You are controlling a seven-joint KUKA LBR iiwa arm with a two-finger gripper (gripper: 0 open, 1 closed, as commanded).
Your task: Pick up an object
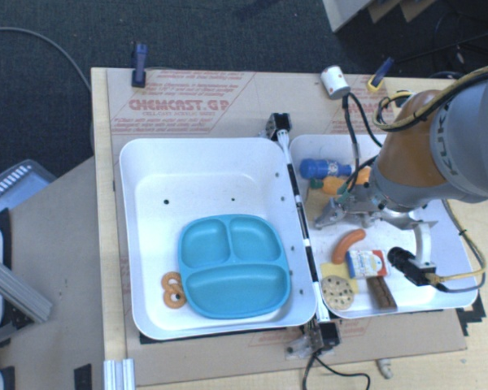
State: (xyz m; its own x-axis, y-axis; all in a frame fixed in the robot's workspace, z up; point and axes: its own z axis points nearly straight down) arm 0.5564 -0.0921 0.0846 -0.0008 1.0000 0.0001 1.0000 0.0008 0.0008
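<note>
Bins: two white bins on the table. Left bin [146,169] holds one blue plate [233,265], one pretzel [174,290] at its 8 o'clock. Jaws [335,214] over right bin [449,292]; grip unclear.

My fingers [335,214] hang over the bench [187,104], a brown board printed with red lettering. Directly on it sit two white bins: the right bin [464,295] beneath my fingers, the left bin [203,165] just beside, touching along one edge.
</note>
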